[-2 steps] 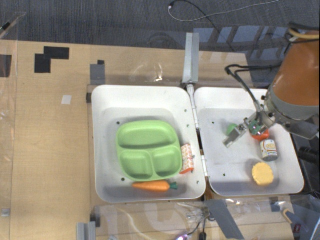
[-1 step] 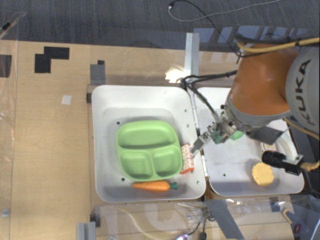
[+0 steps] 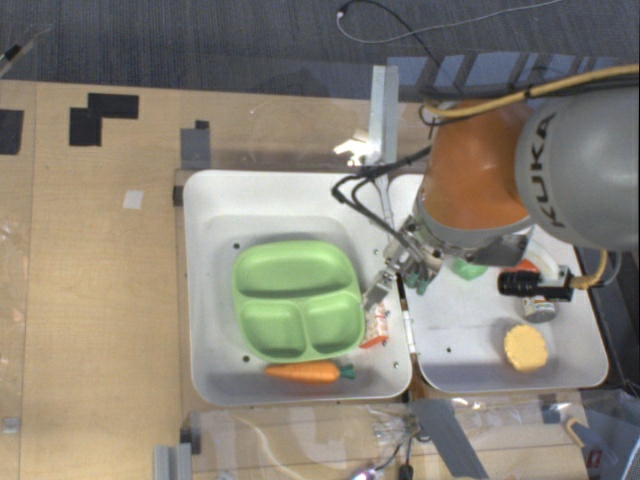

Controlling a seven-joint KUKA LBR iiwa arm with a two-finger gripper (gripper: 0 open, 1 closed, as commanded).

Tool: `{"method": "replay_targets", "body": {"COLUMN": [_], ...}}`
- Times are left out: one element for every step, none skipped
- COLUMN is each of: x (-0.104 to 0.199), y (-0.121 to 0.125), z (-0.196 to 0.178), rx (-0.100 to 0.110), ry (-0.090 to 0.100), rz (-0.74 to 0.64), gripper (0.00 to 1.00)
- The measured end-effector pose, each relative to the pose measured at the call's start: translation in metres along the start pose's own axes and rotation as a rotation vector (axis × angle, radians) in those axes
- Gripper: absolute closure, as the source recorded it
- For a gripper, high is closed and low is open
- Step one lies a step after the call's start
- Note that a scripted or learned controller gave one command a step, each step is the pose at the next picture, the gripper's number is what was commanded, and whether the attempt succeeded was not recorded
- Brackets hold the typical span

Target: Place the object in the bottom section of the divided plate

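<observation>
The green divided plate [image 3: 297, 301] lies in the left bin [image 3: 205, 298], with one long section at the far side and two smaller ones nearer the camera. My gripper [image 3: 383, 286] hangs low just off the plate's right rim, near the wall between the two bins. A small red and white object [image 3: 376, 326] sits right below the gripper, against the plate's right edge. Whether the gripper touches it is unclear. An orange carrot with a green top [image 3: 305, 372] lies on the bin floor in front of the plate.
The right bin [image 3: 470, 363] holds a round yellow object [image 3: 525, 348] at its front and a green object [image 3: 466, 266] partly hidden under the arm. The arm's orange and grey body [image 3: 500, 168] covers the far side of the right bin.
</observation>
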State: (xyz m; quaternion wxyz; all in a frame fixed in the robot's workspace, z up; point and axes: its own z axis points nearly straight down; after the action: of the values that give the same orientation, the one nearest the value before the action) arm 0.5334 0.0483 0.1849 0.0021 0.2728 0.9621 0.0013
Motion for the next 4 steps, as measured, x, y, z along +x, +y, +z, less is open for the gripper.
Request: {"method": "replay_targets", "body": {"x": [0.0, -0.034, -0.018, 0.036], "y": [0.0, 0.057, 0.121, 0.156], "z": [0.0, -0.036, -0.111, -0.147], "rx": [0.0, -0.003, -0.002, 0.011], "ry": [0.0, -0.004, -0.002, 0.006], "rz": [0.0, -0.111, 0.244, 0.792], "gripper": [0.0, 0.0, 0.0, 0.0]}}
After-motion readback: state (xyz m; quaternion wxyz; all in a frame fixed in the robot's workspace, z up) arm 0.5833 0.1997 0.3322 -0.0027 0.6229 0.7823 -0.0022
